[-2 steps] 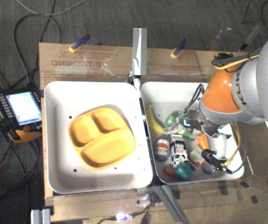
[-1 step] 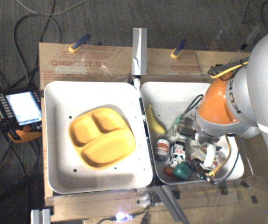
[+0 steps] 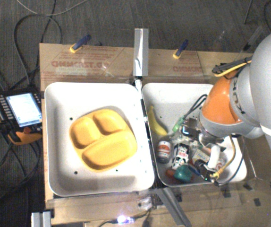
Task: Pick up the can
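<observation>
A small can (image 3: 164, 151) with a red and white label stands in the right bin (image 3: 173, 96), near its left wall. My gripper (image 3: 182, 156) hangs just to the right of the can, low over the bin's front part, beneath the orange-banded wrist. The wrist and cabling cover much of the gripper.
A yellow banana (image 3: 155, 122) lies along the right bin's left wall, behind the can. A teal and red object (image 3: 182, 173) sits at the bin's front edge. The left bin (image 3: 60, 103) holds a yellow divided plate (image 3: 103, 138). A tablet (image 3: 22, 109) rests off the bench at left.
</observation>
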